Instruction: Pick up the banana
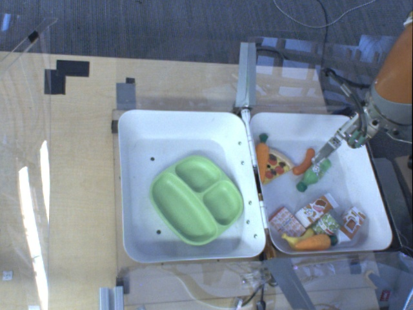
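Camera view: the gripper hangs at about 1 o'clock in the right bin, its tip just above a green bottle and beside a sausage; how wide it stands cannot be told, and nothing shows in its grasp. The banana lies at 6 o'clock, under a carrot. Judged as the approach step: the arm must next travel toward 6 o'clock.

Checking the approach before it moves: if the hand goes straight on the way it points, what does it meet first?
Probably the green bottle, lying just off the tip of the hand; the banana lies far off that line. Height is unclear.
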You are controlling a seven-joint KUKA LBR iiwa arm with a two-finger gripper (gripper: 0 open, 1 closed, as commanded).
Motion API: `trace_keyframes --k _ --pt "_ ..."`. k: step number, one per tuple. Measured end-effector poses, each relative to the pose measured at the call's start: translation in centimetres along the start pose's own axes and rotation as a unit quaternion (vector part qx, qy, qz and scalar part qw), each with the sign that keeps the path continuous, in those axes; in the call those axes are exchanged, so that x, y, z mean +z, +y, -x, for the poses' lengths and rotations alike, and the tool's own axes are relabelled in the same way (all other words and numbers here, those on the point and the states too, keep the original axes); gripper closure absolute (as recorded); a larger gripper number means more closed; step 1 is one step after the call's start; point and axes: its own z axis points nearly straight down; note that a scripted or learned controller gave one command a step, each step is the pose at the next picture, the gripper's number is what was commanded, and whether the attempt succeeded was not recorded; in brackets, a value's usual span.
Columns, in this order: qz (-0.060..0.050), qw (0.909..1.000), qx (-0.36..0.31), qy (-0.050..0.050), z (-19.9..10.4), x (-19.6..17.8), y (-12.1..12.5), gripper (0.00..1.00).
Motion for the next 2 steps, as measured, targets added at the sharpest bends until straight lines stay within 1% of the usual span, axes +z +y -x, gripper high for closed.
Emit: trace_keyframes --k 1,2 --pt "0.001 0.9992 -0.039 0.000 -2.8 16.9 1.3 0.00" --pt "0.003 0.9931 -0.117 -0.003 -7.1 16.8 -3.7 0.00"
